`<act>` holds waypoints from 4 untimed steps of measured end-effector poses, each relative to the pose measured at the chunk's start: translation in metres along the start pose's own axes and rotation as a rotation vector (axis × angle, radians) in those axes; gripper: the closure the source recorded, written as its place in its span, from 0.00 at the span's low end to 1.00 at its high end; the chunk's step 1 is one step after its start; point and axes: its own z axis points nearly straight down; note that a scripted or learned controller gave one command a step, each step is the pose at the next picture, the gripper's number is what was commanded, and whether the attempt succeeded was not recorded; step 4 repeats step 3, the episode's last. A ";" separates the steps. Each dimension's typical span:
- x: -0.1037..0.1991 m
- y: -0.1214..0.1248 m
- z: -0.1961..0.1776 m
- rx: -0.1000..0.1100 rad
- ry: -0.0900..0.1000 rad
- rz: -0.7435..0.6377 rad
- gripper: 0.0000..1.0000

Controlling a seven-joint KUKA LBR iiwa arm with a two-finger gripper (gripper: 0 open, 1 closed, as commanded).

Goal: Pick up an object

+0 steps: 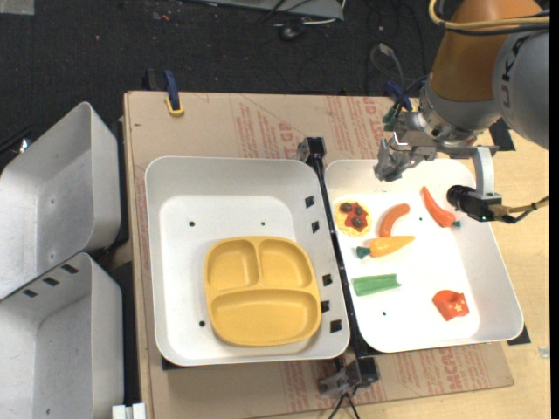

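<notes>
Pizza slice lies just below and slightly left of the fingers, in the right bin. Sausage sits beside it, long axis slanting up-right; carrot farther below. Fingers hang over the bin's upper left corner; open or closed, cannot tell. Flat white floor, bin wall close on the left.

Bench: a brown board lying flat, printed with red lettering, carrying two white bins side by side.
Left bin: sitting on the board, touching the right bin along a black divider.
Right bin: resting on the board's right part, its far corner reaching the edge.
Clip: a yellow-and-blue clamp gripping the board's back edge.
</notes>
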 end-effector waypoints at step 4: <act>0.150 -0.021 0.021 0.002 0.000 0.000 1.00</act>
